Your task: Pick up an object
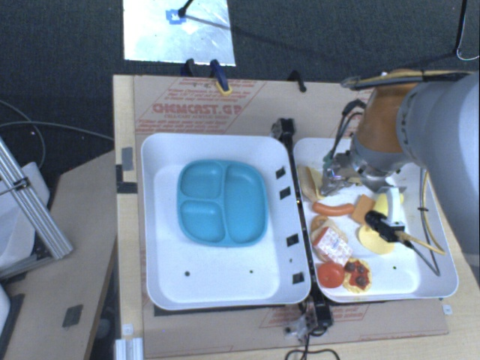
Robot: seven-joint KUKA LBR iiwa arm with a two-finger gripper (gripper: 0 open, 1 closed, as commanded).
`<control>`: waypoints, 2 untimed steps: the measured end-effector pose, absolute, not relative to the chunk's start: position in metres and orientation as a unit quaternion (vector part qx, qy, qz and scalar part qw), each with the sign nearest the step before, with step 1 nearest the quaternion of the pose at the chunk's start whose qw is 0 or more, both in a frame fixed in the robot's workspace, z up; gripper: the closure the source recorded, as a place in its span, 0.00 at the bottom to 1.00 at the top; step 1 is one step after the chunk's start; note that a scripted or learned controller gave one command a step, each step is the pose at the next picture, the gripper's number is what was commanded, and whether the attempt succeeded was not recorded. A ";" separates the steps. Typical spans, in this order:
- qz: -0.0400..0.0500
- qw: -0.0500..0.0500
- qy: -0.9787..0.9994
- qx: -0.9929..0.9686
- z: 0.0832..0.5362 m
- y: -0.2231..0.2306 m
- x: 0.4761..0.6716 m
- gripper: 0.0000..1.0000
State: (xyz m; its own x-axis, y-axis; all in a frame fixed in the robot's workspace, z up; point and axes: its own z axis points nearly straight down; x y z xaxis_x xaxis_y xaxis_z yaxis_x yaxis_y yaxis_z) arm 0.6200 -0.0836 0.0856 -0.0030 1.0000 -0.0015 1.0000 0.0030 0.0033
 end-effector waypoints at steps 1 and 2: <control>0.001 0.002 0.708 0.706 0.086 -0.084 0.624 1.00; 0.001 0.002 0.708 0.706 0.086 -0.084 0.625 1.00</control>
State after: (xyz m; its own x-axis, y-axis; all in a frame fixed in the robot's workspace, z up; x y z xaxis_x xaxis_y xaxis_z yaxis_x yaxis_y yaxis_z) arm 0.6247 -0.0839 0.0860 -0.0036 1.0000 -0.0013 1.0000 0.0036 0.0040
